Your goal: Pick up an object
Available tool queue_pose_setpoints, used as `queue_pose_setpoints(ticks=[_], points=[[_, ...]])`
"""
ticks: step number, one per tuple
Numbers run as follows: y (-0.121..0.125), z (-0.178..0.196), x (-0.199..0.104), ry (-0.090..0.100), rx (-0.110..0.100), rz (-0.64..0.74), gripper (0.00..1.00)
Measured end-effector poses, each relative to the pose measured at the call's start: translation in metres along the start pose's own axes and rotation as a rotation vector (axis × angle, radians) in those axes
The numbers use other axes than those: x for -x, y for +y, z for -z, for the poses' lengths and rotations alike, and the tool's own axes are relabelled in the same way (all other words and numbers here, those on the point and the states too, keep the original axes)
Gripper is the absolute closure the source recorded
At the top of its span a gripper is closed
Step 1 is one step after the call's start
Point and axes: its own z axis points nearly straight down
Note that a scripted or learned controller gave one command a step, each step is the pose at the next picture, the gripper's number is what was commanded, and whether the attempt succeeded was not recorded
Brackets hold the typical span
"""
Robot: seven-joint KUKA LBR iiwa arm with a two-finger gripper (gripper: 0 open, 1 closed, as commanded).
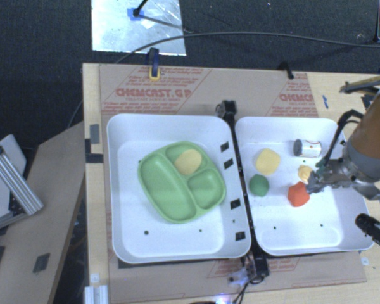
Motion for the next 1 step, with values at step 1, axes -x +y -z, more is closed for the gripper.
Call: queue_pose_setpoints(ticks=[1], points=[[0.003, 0.0437, 0.0036, 0.0, -0.001, 0.0, 1.0]])
